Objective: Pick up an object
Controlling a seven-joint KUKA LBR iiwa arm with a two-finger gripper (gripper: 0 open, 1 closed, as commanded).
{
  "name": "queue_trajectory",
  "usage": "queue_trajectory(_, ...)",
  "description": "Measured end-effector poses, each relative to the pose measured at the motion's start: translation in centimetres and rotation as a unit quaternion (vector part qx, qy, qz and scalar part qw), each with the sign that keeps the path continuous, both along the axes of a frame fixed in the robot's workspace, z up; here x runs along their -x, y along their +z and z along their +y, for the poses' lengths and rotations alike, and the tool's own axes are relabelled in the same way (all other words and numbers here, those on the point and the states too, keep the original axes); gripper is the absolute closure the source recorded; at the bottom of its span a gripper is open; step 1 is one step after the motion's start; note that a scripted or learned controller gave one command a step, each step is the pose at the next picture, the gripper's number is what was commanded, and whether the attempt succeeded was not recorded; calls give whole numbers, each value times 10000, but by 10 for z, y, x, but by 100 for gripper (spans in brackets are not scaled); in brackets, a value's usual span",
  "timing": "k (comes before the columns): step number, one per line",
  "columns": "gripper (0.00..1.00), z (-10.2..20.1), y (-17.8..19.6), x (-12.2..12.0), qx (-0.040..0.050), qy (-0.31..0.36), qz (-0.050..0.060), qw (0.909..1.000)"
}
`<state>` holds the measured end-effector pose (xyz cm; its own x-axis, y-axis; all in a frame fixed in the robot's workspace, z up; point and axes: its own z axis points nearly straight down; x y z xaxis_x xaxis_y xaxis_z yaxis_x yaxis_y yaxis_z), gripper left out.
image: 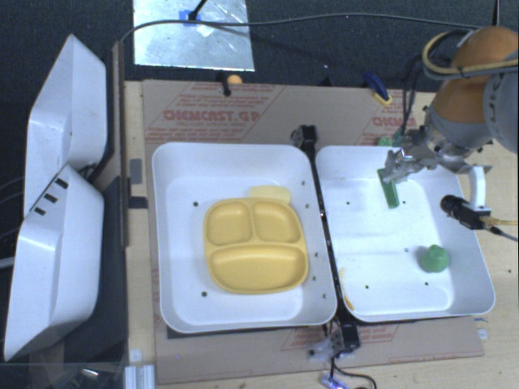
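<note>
Green stick [392, 191] clamped between jaws of gripper [392, 186], hanging over far part of right bin [405, 302]. Step in hand, by my reading: lift after grasp. Next: raise straight, keep grip firm. Green lump [435, 258] sits near bin's right side; yellow tray [256, 245] in left bin [174, 217].

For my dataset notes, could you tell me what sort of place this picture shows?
Most likely a robotics lab bench set up for grasping trials: two shallow white bins side by side, a robot arm reaching in, and test items like a yellow divided tray and a green ball.
</note>
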<state>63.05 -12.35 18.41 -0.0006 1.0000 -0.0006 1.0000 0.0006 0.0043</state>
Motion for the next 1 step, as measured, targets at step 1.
queue_trajectory(1, 100, -3, 63, -4, 2, 0, -10, 10000)
